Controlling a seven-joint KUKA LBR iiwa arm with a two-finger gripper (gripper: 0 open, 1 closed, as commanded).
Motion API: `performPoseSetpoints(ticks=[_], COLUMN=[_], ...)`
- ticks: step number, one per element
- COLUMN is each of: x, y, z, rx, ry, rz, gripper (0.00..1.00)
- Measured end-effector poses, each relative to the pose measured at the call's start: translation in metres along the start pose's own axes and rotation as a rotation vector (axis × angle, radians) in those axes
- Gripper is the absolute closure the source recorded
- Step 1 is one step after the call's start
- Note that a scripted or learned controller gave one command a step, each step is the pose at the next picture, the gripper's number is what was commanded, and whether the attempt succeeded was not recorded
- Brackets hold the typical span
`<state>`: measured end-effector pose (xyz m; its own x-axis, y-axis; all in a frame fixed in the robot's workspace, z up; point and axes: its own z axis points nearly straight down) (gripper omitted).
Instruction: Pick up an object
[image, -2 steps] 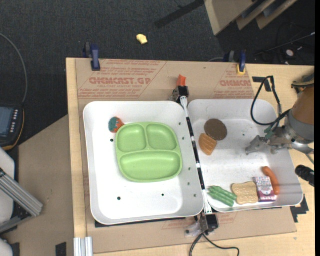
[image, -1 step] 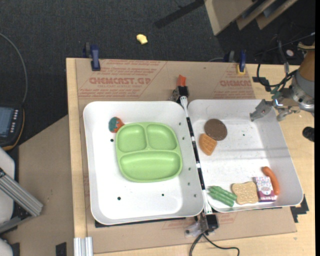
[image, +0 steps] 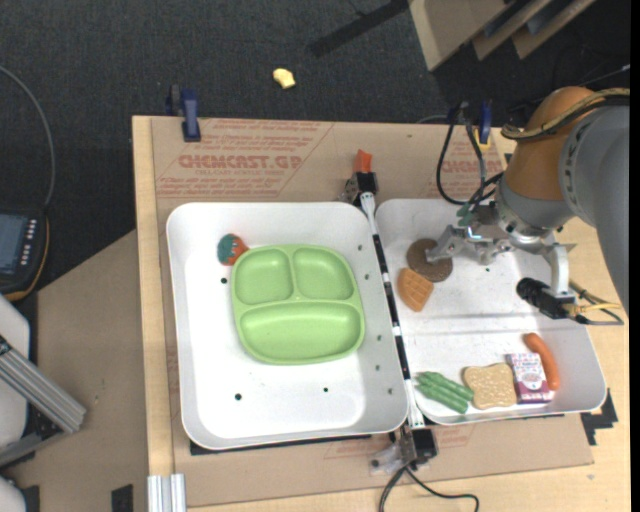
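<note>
Pincer (image: 437, 252) on the grey, orange-banded arm (image: 560, 170): set low in the right bin (image: 580, 345), at a round brown disc (image: 430, 259) near the divider; whether it is wide or narrow cannot be told. Right bin contents, relative to the disc: tan wedge-shaped piece (image: 415, 288) just below it, and along the near edge a green bean-like item (image: 443, 390), toast slice (image: 489, 386), small pink packet (image: 527, 377) and orange sausage (image: 542, 359). Left bin (image: 200, 330), beyond the divider from the disc: green three-compartment plate (image: 296, 303), with a small red-and-teal object (image: 231, 249) at its upper-left corner.
</note>
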<state>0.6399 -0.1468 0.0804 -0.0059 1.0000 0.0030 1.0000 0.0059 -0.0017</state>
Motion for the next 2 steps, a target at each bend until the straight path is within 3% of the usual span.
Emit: performPoseSetpoints(ticks=[1, 2], x=[0.0561, 0.0488], y=[0.0266, 0.0191], z=[-0.007, -0.0074], rx=[-0.01, -0.008], ry=[-0.004, -0.003], rz=[0.0, 0.006], gripper=[0.0, 0.0])
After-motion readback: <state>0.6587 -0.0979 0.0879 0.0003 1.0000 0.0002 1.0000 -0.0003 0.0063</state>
